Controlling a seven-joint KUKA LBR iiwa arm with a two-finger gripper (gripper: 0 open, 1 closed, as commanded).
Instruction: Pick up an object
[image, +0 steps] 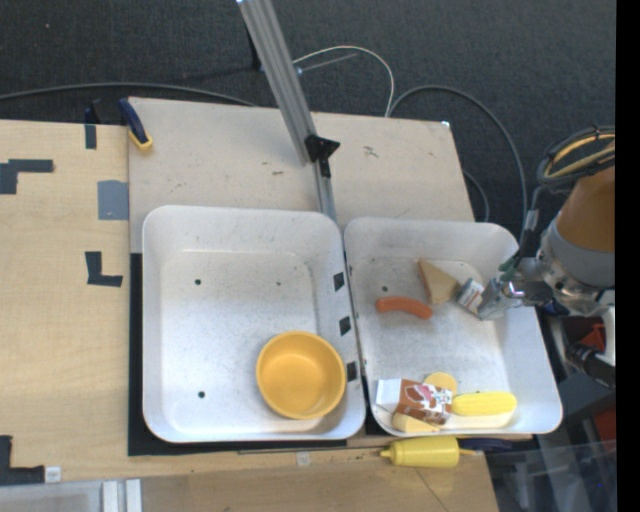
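Gripper (478, 298) sits low at the right bin's (520, 350) far right side, just beside the tan wedge (438, 280); finger state cannot be told. Nothing seen lifted, so the pick is judged outstanding. Orange sausage (404, 307) lies near; yellow bowl (299, 374) occupies the left bin (200, 300). Carton (421, 402) print is illegible.

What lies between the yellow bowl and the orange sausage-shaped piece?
In the camera view, the two bins' adjoining rims lie between the yellow bowl in the left bin and the orange piece in the right bin; otherwise bare white floor.
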